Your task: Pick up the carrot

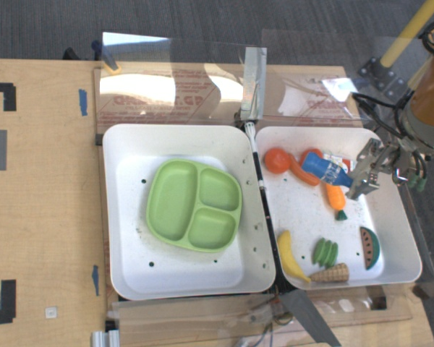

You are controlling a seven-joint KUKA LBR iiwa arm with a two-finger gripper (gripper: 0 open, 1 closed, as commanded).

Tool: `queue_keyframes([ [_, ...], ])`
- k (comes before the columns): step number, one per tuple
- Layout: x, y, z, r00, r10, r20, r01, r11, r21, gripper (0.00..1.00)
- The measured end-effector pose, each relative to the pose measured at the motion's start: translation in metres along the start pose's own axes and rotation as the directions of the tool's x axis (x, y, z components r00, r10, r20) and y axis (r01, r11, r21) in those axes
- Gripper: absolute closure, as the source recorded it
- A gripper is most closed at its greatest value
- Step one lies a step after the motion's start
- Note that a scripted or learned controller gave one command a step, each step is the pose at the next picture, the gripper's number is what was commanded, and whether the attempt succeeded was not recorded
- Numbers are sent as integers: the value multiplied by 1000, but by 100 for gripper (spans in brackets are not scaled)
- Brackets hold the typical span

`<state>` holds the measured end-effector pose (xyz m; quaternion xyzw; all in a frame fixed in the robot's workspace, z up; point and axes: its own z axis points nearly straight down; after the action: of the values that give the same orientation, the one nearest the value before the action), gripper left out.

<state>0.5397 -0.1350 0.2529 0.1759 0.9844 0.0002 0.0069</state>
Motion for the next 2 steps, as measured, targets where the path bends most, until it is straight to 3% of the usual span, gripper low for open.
queue_keyframes([
  [1, 35, 21, 155, 997, 83, -3, -83, 997, 2, 100],
  [2, 21, 31, -41, 976, 216, 1, -216, 976, -1, 100],
])
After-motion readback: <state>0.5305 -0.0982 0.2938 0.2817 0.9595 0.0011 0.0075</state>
